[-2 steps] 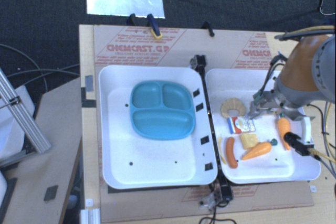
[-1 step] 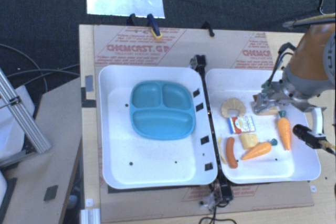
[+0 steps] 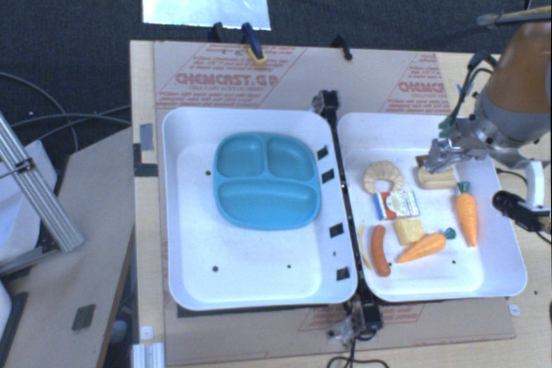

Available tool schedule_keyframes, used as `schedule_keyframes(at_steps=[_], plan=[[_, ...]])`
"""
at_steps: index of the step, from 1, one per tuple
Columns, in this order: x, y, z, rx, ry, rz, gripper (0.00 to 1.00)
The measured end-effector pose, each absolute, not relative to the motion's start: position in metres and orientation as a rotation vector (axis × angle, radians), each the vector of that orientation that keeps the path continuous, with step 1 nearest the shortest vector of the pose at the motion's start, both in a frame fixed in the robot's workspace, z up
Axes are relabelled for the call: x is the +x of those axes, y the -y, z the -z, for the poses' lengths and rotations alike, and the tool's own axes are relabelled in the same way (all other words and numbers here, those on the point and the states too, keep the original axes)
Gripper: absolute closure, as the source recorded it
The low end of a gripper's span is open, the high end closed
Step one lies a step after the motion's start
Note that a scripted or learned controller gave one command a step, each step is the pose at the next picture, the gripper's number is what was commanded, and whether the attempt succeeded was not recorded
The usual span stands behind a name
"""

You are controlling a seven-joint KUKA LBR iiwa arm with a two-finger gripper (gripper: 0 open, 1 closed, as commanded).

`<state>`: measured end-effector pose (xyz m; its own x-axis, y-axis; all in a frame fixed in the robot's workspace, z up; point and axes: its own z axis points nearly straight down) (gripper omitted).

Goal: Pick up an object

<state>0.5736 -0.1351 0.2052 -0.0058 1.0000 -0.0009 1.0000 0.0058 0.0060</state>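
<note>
Blue divided plate (image 3: pixel 265 181) in left bin (image 3: pixel 185 271). Right bin (image 3: pixel 504 276): croissant (image 3: pixel 383 177), sausage (image 3: pixel 379 250), two carrots (image 3: pixel 467 218), tan block (image 3: pixel 437 178) at back. Gripper (image 3: pixel 442 152) low over tan block, touching or nearly; finger state unclear, can't tell.

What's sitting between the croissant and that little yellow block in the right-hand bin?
In the camera view, a small red-and-white packet lies between the croissant above it and the yellow block below it, close to both.
</note>
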Motion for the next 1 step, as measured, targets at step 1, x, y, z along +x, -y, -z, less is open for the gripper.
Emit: schedule_keyframes(at_steps=[1], plan=[[0.5748,0.135,-0.2258,2.213,-2.226,-0.004,1.0]])
